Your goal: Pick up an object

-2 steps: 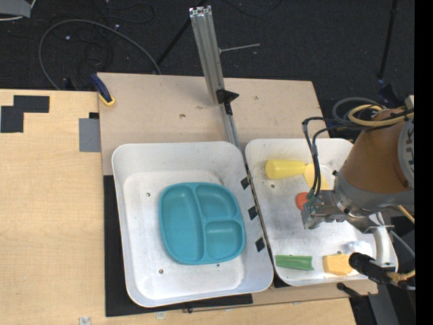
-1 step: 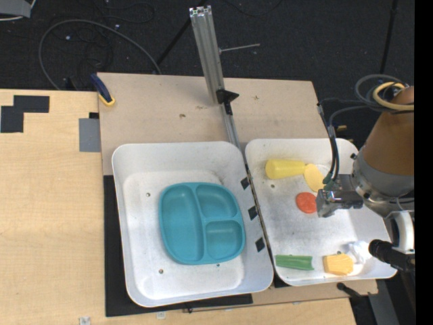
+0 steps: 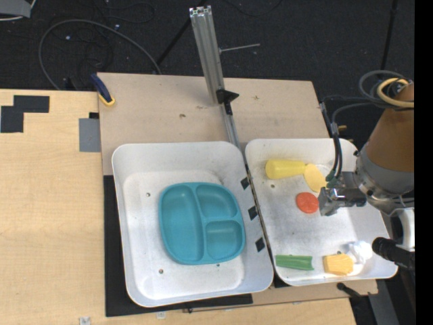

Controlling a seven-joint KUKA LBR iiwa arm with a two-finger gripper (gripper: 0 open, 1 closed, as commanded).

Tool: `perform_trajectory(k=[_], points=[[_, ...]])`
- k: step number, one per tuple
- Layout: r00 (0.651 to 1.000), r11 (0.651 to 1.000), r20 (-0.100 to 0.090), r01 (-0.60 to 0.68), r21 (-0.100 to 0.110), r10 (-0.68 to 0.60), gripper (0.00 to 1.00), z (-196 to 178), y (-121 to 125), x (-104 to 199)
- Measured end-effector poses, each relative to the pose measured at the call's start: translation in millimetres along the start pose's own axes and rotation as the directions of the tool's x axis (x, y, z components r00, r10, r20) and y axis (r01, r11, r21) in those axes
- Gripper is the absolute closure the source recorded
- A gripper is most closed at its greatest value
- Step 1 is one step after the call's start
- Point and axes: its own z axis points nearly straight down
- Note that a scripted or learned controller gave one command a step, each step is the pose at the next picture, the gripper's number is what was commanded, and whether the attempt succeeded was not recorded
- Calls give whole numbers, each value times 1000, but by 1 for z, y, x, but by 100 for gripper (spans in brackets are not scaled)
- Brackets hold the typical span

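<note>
End effector: the end effector (image 3: 329, 200) hangs low over the right bin, just beside the red piece. I cannot tell how it is set.
Nearest thing: a small round red piece (image 3: 308, 202) lies in the middle of the right bin (image 3: 284, 239), just left of the end effector.
How it may feel: it looks like toy food, so I think it is light and hard. It is round and smooth, so it could slip out.
Where to grab: I would squeeze it across its middle, from two sides.
Other picks: a long yellow piece (image 3: 287, 168) lies toward the back of the bin. A green piece (image 3: 294, 262) and a yellow block (image 3: 338, 265) lie near the front.
Easier grab: the green piece is long and thin, so I think it is easy to pinch across its short side.
Left bin: a blue plate (image 3: 201, 222) with three parts lies flat in the left bin (image 3: 135, 181). It looks wide and hard to grab.
Table: both bins sit side by side on the table (image 3: 162, 110).
</note>
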Motion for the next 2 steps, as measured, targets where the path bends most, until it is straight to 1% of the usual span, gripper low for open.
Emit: perform_trajectory(k=[1,2], points=[[1000,1000,-2,3,3,-3,100,13,3,50],[1000,1000,0,4,1,-4,100,4,0,104]])
